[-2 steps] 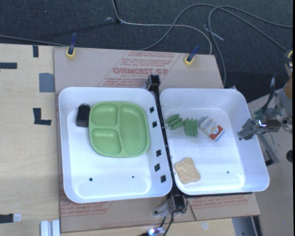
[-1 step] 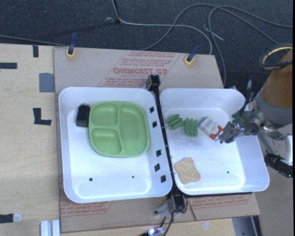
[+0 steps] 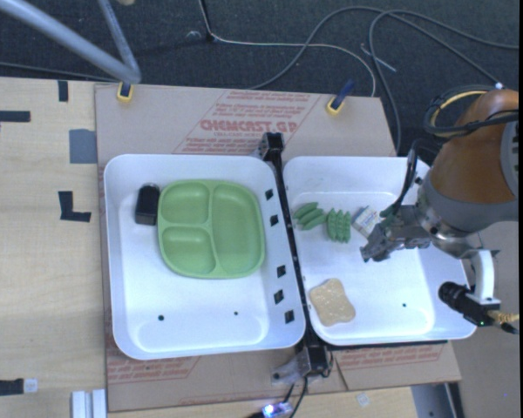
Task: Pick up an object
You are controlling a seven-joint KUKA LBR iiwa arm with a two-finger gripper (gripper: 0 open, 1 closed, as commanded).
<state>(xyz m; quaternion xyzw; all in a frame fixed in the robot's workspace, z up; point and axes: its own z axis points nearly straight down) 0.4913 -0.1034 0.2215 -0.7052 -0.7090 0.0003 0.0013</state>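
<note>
Camera view: ridged green toy [image 3: 329, 221] near gripper [image 3: 376, 244]; finger state unclear.

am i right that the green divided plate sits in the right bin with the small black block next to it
Not quite. The camera view shows the green divided plate in the left bin, not the right one. The small black block does lie next to it, at the plate's left edge. The right bin holds the green pieces and a tan piece, with the hand above it.

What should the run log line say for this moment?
end effector: over right bin | nearest: green pieces | tan piece: untouched
</note>
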